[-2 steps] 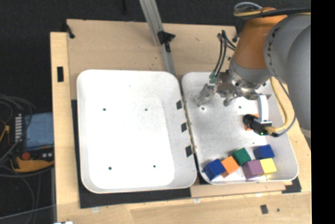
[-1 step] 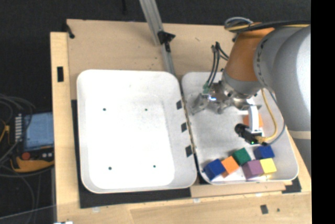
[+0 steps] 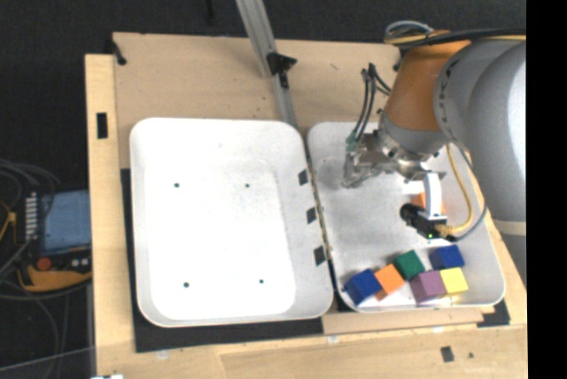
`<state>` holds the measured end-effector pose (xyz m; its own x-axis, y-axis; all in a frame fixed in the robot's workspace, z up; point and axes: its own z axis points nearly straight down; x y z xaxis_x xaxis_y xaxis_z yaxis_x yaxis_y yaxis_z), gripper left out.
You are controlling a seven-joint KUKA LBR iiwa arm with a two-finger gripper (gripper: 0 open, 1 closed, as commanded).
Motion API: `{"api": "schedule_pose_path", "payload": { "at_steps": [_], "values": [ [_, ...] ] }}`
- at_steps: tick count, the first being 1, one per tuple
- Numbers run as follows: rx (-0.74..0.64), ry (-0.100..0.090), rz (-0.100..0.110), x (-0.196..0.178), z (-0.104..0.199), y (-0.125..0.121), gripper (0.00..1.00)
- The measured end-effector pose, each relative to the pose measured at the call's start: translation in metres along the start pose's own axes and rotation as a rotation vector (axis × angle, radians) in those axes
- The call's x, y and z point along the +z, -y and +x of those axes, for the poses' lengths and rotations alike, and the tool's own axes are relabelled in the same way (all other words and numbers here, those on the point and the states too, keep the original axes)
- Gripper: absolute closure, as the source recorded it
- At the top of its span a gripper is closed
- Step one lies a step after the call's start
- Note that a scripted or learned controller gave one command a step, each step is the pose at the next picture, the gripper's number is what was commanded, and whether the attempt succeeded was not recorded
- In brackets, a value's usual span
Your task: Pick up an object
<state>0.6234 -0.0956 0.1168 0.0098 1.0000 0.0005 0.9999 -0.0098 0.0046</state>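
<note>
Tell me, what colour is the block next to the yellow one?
Purple, seen in the camera view, left of the yellow block.

The wooden bench (image 3: 195,76) supports two shallow white bins. The left bin (image 3: 221,218) and right bin (image 3: 372,218) sit touching, side by side.

readable text: none, nothing legible anywhere I looked
blocks (image 3: 409,274): plain coloured faces, no letters or numbers on them
left bin (image 3: 217,218): only a few dark dots, no print
right bin (image 3: 372,209): blank white, no label
arm (image 3: 461,94): grey shell and orange band, no brand mark I could make out
blue box (image 3: 66,222) left of the desk (image 3: 177,76): too small and blurry to tell if it carried any label
</note>
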Motion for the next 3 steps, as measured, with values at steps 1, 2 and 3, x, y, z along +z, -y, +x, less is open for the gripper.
{"api": "schedule_pose_path", "payload": {
  "at_steps": [1,2,3],
  "values": [
    [-0.005,0.001,-0.003,-0.065,-0.001,0.0,1.0],
    [-0.013,0.001,-0.003,-0.12,-0.002,-0.002,1.0],
    [-0.014,0.001,-0.003,-0.174,-0.003,-0.004,1.0]
  ]
}}
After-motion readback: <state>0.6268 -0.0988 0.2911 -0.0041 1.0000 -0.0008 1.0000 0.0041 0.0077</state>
